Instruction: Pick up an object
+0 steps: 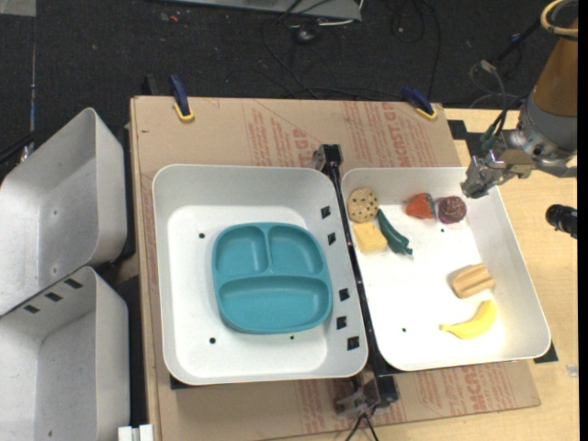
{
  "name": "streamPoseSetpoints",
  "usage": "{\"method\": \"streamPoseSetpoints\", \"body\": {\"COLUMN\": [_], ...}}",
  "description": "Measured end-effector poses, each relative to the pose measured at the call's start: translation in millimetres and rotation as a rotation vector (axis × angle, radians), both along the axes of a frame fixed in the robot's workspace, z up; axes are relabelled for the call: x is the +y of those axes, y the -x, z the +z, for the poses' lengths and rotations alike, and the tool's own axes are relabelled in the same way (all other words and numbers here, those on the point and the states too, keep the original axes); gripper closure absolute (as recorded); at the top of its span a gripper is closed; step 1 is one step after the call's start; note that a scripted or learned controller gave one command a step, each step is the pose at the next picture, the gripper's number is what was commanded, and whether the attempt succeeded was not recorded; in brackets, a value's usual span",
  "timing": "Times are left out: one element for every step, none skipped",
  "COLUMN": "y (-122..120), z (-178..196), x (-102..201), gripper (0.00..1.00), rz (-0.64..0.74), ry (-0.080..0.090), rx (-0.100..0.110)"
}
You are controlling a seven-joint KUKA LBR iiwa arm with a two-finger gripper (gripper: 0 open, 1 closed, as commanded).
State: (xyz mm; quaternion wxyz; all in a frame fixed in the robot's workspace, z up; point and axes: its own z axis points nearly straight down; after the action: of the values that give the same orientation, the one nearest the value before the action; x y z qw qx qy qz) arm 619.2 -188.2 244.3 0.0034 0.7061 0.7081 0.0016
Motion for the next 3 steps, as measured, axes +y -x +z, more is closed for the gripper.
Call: {"method": "streamPoseSetpoints", "body": {"y": [13,38,54], "z": [5,8,-6], "x": [43,87,134], "gripper": [1.00,1.00,1.00], "rz": [0.004,0.004,0.004], "ry": [-0.004,-0.005,-0.004], "rx": [0.007,0.009,0.010]}}
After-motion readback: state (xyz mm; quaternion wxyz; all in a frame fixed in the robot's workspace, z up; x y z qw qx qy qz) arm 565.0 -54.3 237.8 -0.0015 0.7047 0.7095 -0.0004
